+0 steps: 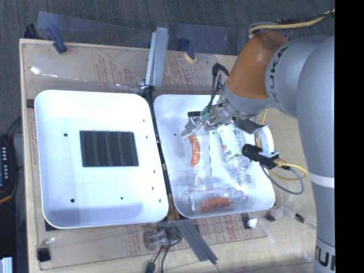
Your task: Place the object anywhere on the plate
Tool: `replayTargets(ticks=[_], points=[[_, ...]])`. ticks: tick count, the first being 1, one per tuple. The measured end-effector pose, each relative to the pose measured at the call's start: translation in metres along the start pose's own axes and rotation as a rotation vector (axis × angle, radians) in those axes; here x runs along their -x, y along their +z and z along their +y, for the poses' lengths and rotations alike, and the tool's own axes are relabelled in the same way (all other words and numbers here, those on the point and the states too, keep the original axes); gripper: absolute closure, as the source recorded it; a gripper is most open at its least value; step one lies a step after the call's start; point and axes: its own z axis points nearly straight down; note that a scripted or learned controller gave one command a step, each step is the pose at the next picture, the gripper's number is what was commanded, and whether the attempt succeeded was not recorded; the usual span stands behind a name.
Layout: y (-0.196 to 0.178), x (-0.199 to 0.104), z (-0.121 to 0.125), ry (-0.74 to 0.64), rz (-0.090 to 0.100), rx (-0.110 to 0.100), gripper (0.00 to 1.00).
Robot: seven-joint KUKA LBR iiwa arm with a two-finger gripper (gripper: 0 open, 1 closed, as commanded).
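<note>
— Since both bins sit side by side on the bench (102, 67), which one matters for the coming move?

— By my reading, the left bin (51, 112): a dark ribbed plate (108, 148) lies flat near its middle. The right bin (170, 110) holds the clutter, and the arm (296, 73) reaches over that bin's far right corner.

— Where is the gripper, and is it carrying anything?

— The gripper (199, 120) hangs over the far part of the right bin. Whether it is spread or closed, I cannot tell; nothing shows plainly in its grasp.

— And the object?

— Just beside the gripper, on its near side, lies a clear bottle with orange contents (196, 152), long axis running from the far edge toward the near edge. I take it as the likeliest target, though that is a guess.

— Count everything.

— Two bins, one plate, one arm. Three clear bottles: the orange-filled one, a labelled bottle (231, 149) to its right, also lying far-to-near, and a third bottle (213, 201) lying crosswise along the near edge. The plate lies well apart, leftward across the divider.
</note>
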Motion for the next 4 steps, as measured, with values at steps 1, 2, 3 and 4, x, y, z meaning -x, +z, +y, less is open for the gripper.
replayTargets(ticks=[1,2,3,4], points=[[-0.021,-0.047,0.048,-0.181,0.002,-0.005,1.00],[-0.027,-0.084,0.093,-0.298,0.002,-0.003,1.00],[-0.080,-0.147,0.053,-0.537,0.001,0.003,1.00],[-0.046,-0.214,0.080,-0.534,0.004,-0.008,1.00]])
